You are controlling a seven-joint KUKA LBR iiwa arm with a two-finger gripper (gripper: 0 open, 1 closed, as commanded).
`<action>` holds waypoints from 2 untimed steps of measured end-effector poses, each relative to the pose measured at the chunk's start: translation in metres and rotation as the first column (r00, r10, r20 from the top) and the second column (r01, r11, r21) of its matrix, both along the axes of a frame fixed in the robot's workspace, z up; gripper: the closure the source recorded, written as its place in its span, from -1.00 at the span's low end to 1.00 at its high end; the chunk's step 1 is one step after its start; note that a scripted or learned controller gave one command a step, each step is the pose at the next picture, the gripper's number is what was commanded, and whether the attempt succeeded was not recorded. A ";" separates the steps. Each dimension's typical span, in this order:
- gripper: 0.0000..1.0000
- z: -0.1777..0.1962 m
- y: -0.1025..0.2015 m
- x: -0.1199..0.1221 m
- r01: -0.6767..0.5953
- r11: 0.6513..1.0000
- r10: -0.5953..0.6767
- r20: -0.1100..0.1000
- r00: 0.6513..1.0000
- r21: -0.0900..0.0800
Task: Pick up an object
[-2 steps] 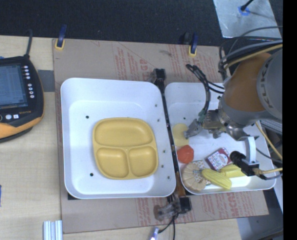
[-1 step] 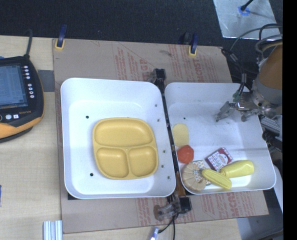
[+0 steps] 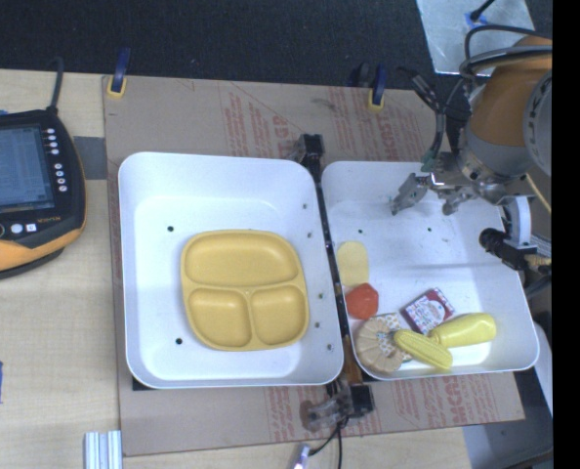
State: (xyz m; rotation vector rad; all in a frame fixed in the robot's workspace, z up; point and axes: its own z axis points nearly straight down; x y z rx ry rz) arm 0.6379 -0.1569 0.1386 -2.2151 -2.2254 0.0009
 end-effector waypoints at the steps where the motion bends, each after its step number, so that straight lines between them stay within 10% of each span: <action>1: -1.00 -0.048 0.036 -0.093 0.000 1.000 0.000 -0.005 1.000 -0.001; 2: -1.00 -0.046 0.022 0.015 0.000 1.000 0.000 0.000 1.000 -0.001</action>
